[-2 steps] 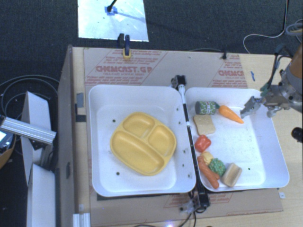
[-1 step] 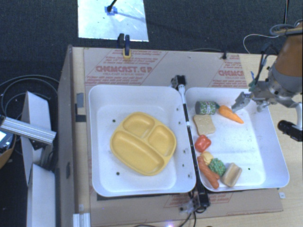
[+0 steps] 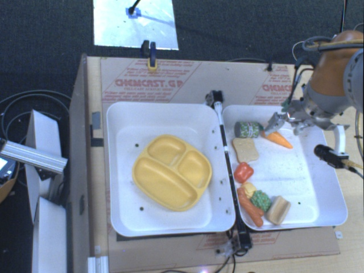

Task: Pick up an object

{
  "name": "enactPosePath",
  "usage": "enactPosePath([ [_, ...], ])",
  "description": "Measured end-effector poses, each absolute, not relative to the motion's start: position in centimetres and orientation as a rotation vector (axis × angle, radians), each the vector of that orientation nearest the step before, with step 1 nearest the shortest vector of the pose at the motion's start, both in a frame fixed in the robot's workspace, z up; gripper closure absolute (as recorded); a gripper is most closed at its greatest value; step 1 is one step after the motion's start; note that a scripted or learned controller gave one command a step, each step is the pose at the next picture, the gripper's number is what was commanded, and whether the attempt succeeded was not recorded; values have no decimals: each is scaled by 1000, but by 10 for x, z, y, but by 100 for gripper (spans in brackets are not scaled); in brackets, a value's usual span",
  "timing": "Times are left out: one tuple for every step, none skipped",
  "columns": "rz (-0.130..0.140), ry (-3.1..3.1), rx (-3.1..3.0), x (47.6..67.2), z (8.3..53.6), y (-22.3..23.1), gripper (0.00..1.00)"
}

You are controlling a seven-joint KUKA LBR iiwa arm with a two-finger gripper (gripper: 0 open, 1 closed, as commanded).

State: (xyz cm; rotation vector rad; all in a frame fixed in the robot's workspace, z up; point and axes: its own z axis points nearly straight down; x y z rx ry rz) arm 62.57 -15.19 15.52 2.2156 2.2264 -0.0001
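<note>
Gripper over the right bin's far edge, beside the carrot.

Grey metal arm with a glossy orange band reaches in from the right; whether its gripper is wide or narrow cannot be told, and nothing shows between its fingers. Carrot, a smooth orange cone, lies in the right bin just below the gripper, next to a dark green can on its side. Nearer lie a flat tan bread slice, a shiny red pepper, a second carrot, knobbly green broccoli and a beige block. Left bin of white plastic holds a yellow divided tray with rounded corners. Both bins sit on printed cardboard on the tabletop.
</note>
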Motion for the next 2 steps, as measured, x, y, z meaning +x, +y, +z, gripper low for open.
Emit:
enactPosePath([
  [0,2222,2219,629,84,-185,0],
  [4,2225,2214,666,85,-149,0],
])
